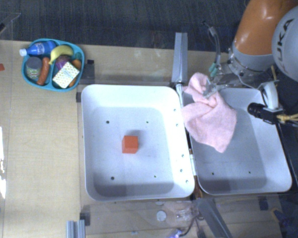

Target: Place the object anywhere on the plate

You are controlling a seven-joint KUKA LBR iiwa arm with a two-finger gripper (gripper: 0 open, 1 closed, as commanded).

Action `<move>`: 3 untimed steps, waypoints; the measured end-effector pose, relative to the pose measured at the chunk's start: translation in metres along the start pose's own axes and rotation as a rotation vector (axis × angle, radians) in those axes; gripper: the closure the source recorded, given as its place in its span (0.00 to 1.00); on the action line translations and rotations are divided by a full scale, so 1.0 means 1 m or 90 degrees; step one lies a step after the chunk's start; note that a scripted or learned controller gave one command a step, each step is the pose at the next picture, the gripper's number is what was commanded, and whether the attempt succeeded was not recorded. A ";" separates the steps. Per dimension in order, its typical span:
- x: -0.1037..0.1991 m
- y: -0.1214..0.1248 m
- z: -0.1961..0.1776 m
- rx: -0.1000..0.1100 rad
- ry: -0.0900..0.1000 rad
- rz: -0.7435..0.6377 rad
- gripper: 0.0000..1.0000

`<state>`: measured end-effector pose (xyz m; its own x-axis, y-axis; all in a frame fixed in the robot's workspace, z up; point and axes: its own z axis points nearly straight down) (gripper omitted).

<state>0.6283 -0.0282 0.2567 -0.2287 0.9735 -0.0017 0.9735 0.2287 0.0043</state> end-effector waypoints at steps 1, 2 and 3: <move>0.002 0.002 0.032 0.000 0.000 -0.003 1.00; 0.055 -0.009 0.028 -0.002 0.001 -0.261 1.00; 0.097 -0.010 0.029 -0.003 0.000 -0.517 1.00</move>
<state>0.5964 0.0636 0.2271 -0.8636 0.5042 -0.0053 0.5042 0.8636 0.0055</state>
